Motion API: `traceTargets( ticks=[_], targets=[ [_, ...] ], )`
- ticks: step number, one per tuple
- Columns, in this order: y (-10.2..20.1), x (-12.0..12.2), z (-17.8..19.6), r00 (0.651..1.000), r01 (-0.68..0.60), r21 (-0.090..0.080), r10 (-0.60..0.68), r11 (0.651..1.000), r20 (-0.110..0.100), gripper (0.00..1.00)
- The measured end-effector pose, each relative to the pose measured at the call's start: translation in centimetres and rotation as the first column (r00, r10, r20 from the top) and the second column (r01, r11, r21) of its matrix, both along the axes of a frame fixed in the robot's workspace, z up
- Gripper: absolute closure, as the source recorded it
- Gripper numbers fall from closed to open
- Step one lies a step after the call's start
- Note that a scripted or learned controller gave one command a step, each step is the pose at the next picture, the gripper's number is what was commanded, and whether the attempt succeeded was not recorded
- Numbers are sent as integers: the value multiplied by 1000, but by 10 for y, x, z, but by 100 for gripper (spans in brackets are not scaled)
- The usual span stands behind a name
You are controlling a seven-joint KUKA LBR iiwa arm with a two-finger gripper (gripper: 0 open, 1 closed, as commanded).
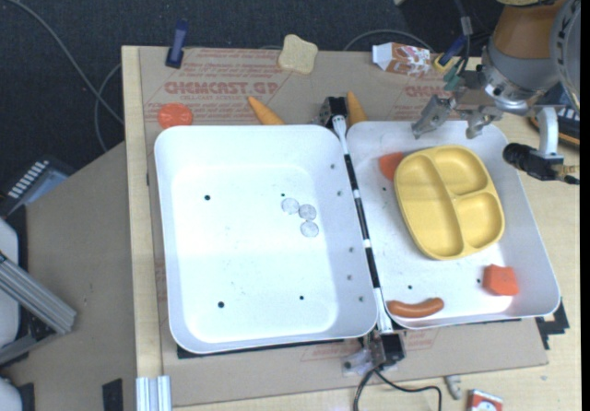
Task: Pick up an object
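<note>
Camera view: two shallow white bins sit side by side on a brown board. The left bin point(184, 243) holds three small clear discs point(300, 217) clustered near its middle, plus a few dark dots on its floor. The right bin point(535, 252) holds a yellow divided plate point(449, 200) with three compartments, lying tilted toward the far side of the bin. A red-orange piece point(390, 164) pokes out from under the plate's far-left edge, touching it. An orange block point(501, 280) lies near the right bin's near-right corner, apart from the plate. A sausage point(415, 308) lies along the near wall of the right bin, slightly curved.

The arm point(535, 13) enters from the upper right, orange band above a grey wrist. The gripper point(454, 120) hangs over the far edge of the right bin, just beyond the plate's far rim. Its two fingers point(426, 121) are spread well apart, with nothing between them. Whether the tips touch the bin rim cannot be told.

On the board beyond the bins: a slice of bread point(298, 52), a carrot point(265, 111) beside the left bin's far wall, an orange round lid point(175, 115) by the far-left corner, a blue clip point(176, 42), and a small crumpled wrapper point(404, 57).
</note>
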State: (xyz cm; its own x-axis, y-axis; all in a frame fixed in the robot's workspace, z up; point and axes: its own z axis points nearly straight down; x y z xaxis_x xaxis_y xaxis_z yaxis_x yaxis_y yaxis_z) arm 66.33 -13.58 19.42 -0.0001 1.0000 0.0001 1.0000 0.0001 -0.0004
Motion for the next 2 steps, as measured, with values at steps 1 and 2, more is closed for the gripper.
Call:
traceTargets(
  ticks=[1,2],
  targets=[
    [28,-37,-96,1000,0,-2,0,1000,9,0],
    [37,-133,-105,1000,-5,-2,5,1000,21,0]
  ],
)
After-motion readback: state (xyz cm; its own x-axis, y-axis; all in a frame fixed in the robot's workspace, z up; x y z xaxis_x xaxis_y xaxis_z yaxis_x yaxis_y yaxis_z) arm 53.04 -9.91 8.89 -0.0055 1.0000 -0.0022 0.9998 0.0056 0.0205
